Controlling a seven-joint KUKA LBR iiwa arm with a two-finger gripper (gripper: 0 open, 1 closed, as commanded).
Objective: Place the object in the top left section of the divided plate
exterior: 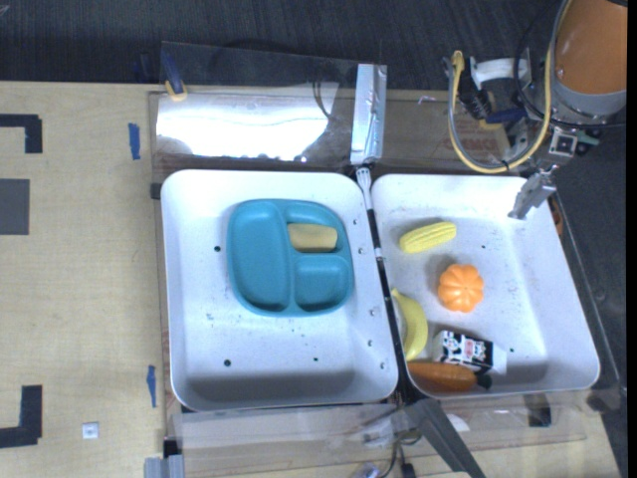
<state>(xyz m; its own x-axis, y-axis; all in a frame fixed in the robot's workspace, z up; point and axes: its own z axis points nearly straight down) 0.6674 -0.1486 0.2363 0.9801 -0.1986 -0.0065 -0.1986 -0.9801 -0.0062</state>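
Two white bins sit side by side on the bench. Left bin [189, 347] carries the blue divided plate [269, 262], and a pale yellow block [313, 237] lies in its far right section. Right bin [567, 337] has corn [428, 235], a small pumpkin [461, 286], a banana [411, 327]. Gripper [532, 195] hangs over that bin's far right corner; whether it's released or clenched, can't tell.

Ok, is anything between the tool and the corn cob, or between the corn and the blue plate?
Nothing visible lies between the tool and the corn cob. Between corn and the blue plate run the bins' adjoining rims; a yellow block sits in the plate's upper right section.
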